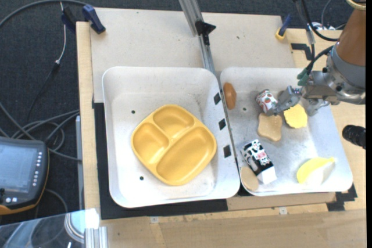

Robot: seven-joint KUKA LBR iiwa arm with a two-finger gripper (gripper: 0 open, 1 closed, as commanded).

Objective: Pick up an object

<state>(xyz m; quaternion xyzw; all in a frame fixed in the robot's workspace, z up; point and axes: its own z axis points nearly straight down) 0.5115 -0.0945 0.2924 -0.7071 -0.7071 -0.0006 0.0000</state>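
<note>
Two white bins [116, 125], one yellow divided plate [174, 143], six small objects (all in the right bin).

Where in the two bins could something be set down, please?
Left bin: bare floor rings the yellow divided plate, widest along the far wall. Right bin: open patch between the cow-print carton and yellow wedge; crowded near the gripper.
</note>
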